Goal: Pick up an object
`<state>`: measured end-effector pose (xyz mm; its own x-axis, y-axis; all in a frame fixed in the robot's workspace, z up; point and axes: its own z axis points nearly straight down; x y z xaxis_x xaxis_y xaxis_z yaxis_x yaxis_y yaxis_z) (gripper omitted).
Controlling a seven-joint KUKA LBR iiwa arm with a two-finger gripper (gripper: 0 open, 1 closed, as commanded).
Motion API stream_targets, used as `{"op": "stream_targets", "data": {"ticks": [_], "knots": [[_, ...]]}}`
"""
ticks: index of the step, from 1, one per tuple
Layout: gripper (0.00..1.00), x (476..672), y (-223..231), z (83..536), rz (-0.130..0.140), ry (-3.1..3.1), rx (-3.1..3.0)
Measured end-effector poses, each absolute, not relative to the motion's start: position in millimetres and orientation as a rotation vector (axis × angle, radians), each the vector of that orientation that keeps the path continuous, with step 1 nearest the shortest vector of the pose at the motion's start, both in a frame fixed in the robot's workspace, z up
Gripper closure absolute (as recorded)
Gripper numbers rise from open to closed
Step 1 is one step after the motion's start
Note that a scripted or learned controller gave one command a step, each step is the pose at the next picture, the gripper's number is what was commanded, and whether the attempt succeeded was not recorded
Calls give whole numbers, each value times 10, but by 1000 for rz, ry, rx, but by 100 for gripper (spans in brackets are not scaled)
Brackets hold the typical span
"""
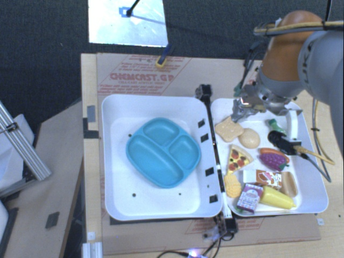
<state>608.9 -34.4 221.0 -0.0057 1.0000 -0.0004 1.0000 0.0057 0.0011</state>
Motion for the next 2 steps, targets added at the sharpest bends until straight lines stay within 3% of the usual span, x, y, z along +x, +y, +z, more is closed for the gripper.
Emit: {"op": "stream_targets", "data": {"ticks": [1,2], "knots": [[100,6031,-393,2152,0,2221,2220],[100,6129,-446,2299,4,2223,2216]]}}
